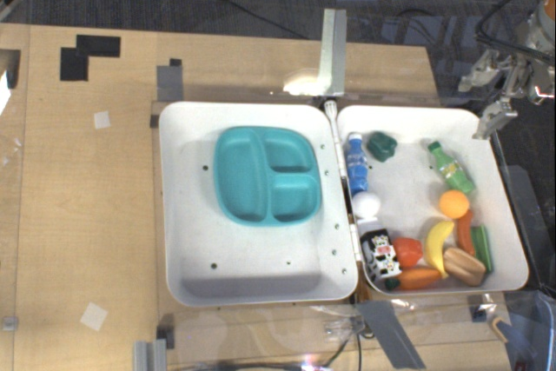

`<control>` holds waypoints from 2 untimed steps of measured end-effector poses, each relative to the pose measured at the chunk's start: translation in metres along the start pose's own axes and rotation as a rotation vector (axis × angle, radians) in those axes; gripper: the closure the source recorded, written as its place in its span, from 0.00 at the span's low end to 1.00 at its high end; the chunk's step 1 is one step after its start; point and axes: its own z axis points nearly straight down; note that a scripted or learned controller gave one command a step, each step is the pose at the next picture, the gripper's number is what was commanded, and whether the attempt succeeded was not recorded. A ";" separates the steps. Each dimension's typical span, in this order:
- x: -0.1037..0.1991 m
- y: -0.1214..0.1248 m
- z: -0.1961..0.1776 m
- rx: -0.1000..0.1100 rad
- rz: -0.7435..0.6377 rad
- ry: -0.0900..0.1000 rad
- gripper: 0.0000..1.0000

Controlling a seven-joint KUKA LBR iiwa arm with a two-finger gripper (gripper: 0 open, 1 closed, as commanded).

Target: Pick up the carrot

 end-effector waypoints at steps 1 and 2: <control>0.034 -0.009 0.191 -0.003 0.209 0.013 0.00; 0.061 0.034 0.197 0.000 0.289 -0.003 0.00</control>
